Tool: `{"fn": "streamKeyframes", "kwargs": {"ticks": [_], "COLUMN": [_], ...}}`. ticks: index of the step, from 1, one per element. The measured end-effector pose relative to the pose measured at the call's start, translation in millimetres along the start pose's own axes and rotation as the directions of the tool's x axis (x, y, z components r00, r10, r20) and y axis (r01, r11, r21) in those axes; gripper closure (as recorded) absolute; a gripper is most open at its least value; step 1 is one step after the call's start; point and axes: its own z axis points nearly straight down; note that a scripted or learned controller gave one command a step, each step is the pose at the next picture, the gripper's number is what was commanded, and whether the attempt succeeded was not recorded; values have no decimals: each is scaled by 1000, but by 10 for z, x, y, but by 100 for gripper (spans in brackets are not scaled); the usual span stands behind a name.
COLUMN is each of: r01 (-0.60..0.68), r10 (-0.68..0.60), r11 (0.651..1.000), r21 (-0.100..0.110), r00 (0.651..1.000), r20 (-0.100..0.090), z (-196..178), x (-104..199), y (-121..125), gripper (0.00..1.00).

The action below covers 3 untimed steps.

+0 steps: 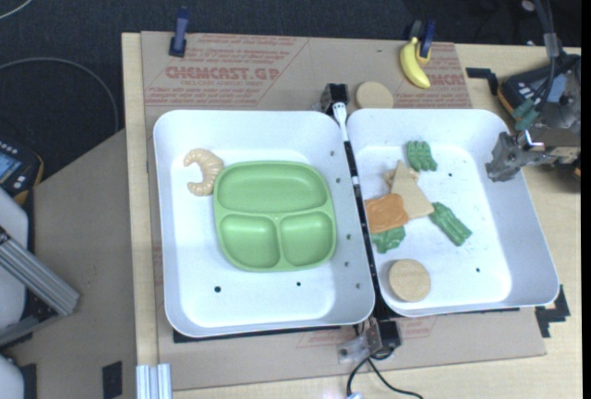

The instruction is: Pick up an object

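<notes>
Reaching in from the right edge, the arm's end assembly sits low over the right rim of the right bin (pixel 517 231), its grey pincer (pixel 503 164) hanging at the rim line with cables and a bracket behind it. Whether the pincer is wide or narrow cannot be told from this angle; nothing is seen between its tips, and it touches none of the objects. Inside the right bin lie a green ridged piece (pixel 419 154) near the top, a tan flat piece (pixel 409 194) below it, an orange block (pixel 385 211) just beside the tan piece on its left, a dark green leafy piece (pixel 388 237) touching the block's lower edge, a second green ridged piece (pixel 450 223) to the right, and a round tan cookie (pixel 408 279) near the bottom. All stand well apart from the pincer. The left bin (pixel 175 203) carries a green divided plate (pixel 275 214) and a croissant (pixel 202 170) at the plate's upper left. On the tabletop (pixel 231 74) behind the bins rest a banana (pixel 415 67) and a tan disc (pixel 374 96).
</notes>
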Motion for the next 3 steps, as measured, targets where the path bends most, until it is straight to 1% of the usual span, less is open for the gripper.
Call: {"fn": "streamKeyframes", "kwargs": {"ticks": [1,2,3], "r01": [1,-4,0], "r10": [-1,4,0], "r11": [1000,1000,1000], "r21": [5,-7,-5], "r00": [1000,1000,1000], "r20": [-2,3,1], "z": [945,219,170], "x": [315,-236,-132], "y": [-4,1,3], "gripper": [100,100,100]}}
